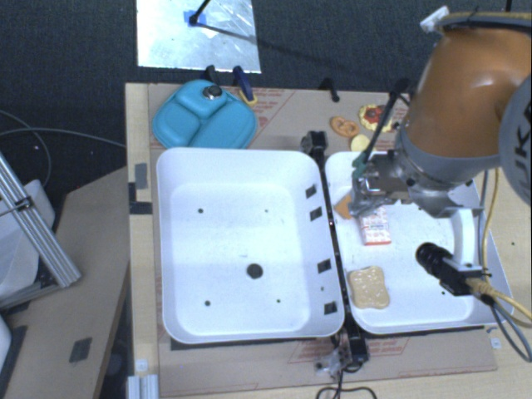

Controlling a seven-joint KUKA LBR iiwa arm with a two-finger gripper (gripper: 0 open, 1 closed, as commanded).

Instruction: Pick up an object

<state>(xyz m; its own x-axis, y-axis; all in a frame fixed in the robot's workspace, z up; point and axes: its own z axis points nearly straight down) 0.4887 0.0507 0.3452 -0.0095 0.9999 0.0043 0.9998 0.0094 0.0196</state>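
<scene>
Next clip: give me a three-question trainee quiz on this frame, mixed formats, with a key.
1. True or false: the tan toast-shaped piece lies in the left bin.
2. Which is nearest the end effector? A) red-and-white packet B) blue tray C) foil sheet
3. Fill in: the blue tray rests ___ both bins.

Key: 1 false, it lies in the right bin. 2 A. 3 outside.

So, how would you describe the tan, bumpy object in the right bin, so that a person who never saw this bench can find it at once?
Start at the right bin, the one under the arm. Look along its near edge, close to the divider between the two bins, for the tan piece lying flat. Unlike the small white and red packet lying farther back, it is plain tan, rounded and bumpy, without print.
</scene>
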